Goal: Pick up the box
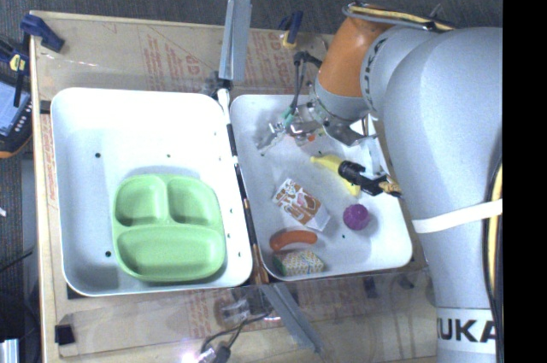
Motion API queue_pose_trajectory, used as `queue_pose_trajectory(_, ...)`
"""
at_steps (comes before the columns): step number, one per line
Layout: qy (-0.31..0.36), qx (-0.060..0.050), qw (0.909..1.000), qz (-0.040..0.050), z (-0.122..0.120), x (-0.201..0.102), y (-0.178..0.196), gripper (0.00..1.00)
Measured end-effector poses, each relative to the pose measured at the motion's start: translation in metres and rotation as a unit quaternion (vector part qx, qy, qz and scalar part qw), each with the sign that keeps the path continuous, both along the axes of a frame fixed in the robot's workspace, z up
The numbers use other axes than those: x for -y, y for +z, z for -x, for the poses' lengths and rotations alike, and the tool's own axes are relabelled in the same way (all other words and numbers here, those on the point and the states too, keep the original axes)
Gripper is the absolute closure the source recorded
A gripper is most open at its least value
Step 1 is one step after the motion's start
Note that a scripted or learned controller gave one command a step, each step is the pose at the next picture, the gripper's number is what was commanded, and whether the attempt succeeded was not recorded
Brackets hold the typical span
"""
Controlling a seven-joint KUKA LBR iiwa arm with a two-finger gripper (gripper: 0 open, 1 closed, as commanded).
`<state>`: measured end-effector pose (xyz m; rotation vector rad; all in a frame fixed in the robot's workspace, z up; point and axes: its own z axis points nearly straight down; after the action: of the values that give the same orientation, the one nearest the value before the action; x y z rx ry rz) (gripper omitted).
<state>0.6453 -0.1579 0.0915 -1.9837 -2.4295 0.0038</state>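
In the camera view the job looks to be at the approach step. The claw hangs over the far end of the right bin, under the orange band of the grey arm, and nothing is visibly held in it. It is a small tangle of shiny metal seen from above, and whether it stands wide or narrow cannot be told.

The box lies flat on the bin floor on the near side of the claw, well apart from it and about mid-bin. It is a small flat carton, white with brown print, turned at an angle to the bin walls. By the look of it, the next move calls for the claw to travel toward the near end, square up with the carton's narrow sides and come down over it. The card faces may be slippery, and the low profile leaves little to grip.

Beyond the box from the claw lie a smooth reddish sausage and a crinkled packet. A round purple ball sits off to the arm's side. All three are close enough to get in the way.

Across the divider from the claw, the left bin holds a glossy green plate with three compartments. Both bins are smooth white plastic on a plywood tabletop.
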Motion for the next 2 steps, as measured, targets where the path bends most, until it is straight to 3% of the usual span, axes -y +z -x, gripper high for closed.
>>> queue_pose_trajectory(1, 0.003, 0.002, 1.0000, 0.0004, 0.107, 0.022, 0.050, 0.00)
queue_pose_trajectory(2, 0.017, 0.002, 0.9999, 0.0004, 0.073, -0.005, 0.079, 0.00)
